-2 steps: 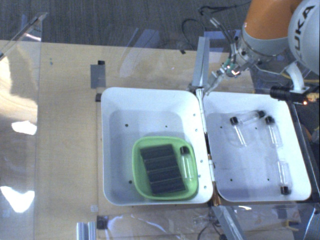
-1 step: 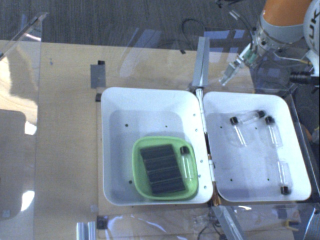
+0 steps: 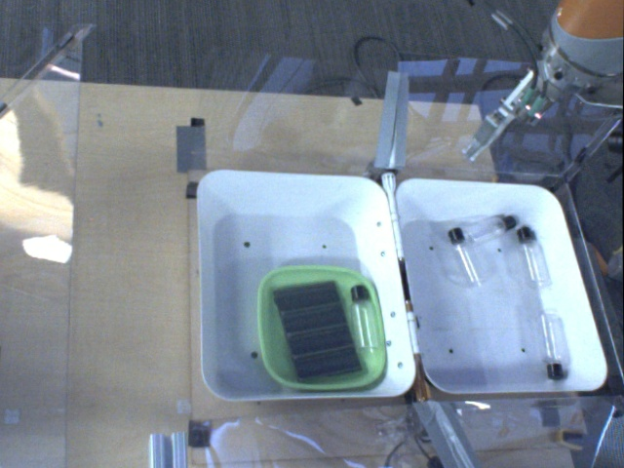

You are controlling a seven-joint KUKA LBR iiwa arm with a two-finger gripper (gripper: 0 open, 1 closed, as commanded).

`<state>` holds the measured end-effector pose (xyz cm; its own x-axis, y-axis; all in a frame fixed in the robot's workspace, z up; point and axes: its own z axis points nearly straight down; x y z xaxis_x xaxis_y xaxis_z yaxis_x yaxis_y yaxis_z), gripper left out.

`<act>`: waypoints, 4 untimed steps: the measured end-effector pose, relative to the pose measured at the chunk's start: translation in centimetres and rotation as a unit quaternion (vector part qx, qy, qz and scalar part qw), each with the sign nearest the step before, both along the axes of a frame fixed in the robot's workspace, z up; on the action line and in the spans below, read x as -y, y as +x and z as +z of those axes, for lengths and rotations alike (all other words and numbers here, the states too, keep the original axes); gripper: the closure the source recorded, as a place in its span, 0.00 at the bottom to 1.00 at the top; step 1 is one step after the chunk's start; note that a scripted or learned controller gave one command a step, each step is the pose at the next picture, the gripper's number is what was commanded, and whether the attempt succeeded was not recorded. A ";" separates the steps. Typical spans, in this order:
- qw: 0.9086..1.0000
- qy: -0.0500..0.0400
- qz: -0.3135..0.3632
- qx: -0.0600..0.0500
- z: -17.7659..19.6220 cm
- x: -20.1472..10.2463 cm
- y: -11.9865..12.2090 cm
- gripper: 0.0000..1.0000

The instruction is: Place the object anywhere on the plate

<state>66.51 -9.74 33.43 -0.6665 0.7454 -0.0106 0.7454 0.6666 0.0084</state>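
A green plate (image 3: 278, 359) lies in the front of the left bin (image 3: 229, 261). On the plate rests a black ridged block (image 3: 314, 331), and a clear vial with a black cap (image 3: 364, 318) lies along the plate's right side, beside the block. Several more clear vials with black caps lie in the right bin (image 3: 487, 349), among them one at the back left (image 3: 464, 256), one at the back right (image 3: 532, 256) and one at the front right (image 3: 553, 344). My gripper (image 3: 485, 136) hangs high above the bench, beyond the right bin's back edge, with nothing visibly in it.
A grey metal bar (image 3: 393, 125) runs from the back of the bench to the seam between the two bins. The arm's orange band (image 3: 590, 3) is at the top right. Bare wooden bench (image 3: 97, 261) lies left of the bins.
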 end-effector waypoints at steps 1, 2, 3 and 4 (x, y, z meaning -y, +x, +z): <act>0.995 -0.002 0.104 0.001 6.4 2.4 -0.6 0.00; 0.986 0.000 0.166 -0.001 3.7 -10.0 -0.8 0.00; 0.981 -0.001 0.193 -0.002 -1.3 -5.0 -1.6 0.00; 0.978 -0.003 0.209 0.001 10.5 -2.4 -1.0 0.00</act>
